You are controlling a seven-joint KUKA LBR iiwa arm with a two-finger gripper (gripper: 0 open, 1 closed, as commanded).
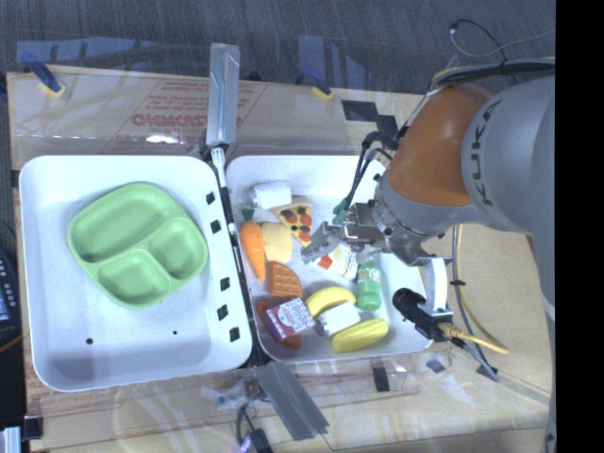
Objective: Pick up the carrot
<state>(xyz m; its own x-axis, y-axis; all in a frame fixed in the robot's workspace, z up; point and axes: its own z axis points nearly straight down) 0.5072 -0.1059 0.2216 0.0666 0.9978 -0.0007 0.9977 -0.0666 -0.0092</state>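
Note:
The carrot (253,250) is an orange, tapered piece lying along the left wall of the right bin (311,170), its tip pointing toward the near side. It touches a pale yellow food piece (276,242) on its right. My gripper (332,243) hangs over the middle of the right bin, about a hand's width to the right of the carrot and apart from it. The gripper sits just above a small red-and-white item and beside a pizza slice (297,219). The grey arm with its orange band (436,159) covers the bin's right side.
The right bin is crowded: a white piece (269,194) at the back, a waffle (283,278), a banana (330,299), a red packet (288,321), a corn cob (360,334) and a green bottle (368,286). The left bin (57,347) holds a green divided plate (139,243).

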